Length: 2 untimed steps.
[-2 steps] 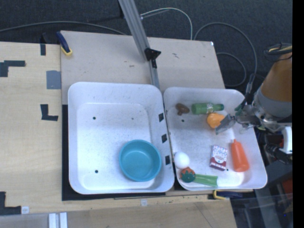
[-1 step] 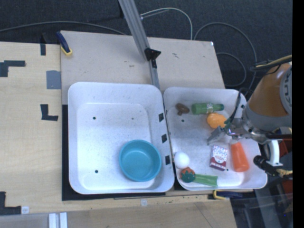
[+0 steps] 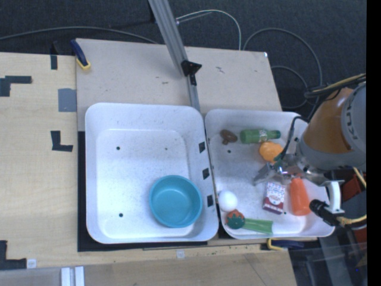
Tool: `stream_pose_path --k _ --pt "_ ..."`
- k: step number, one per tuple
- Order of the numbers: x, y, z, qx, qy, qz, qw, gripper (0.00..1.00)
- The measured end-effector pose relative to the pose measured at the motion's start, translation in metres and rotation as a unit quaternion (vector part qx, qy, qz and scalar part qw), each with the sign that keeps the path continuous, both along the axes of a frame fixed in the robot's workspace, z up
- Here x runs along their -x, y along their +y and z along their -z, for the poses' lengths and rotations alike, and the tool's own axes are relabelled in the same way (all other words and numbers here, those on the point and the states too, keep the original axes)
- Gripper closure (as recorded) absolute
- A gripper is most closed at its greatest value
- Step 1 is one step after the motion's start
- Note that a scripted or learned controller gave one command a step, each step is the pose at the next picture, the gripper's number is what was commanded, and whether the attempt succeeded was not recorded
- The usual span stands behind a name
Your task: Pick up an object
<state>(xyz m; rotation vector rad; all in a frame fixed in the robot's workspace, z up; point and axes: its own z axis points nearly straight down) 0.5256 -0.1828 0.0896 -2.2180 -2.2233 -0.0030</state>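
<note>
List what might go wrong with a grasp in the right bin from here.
1. The gripper sits among closely packed items: an orange ball, a red-and-white carton and an orange cylinder. It may nudge neighbours or catch two at once.
2. The white ball lies against the right bin's left wall and could roll away if touched.

The bench (image 3: 149,70) is seen from one fixed camera, set above and tilted down at a slant. Both bins are taken in whole, the left bin (image 3: 101,159) and the right bin (image 3: 238,159) side by side at middle distance. The arm (image 3: 333,130) is caught entering from the right.
</note>
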Motion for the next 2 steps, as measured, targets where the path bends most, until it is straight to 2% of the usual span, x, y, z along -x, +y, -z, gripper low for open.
stream_pose_path --k 1,2 --pt "0.0 0.0 -0.01 -0.0001 0.0 -0.001 1.0 1.0" --pt "-0.001 -0.009 -0.068 0.0021 -0.002 0.001 1.0 1.0"
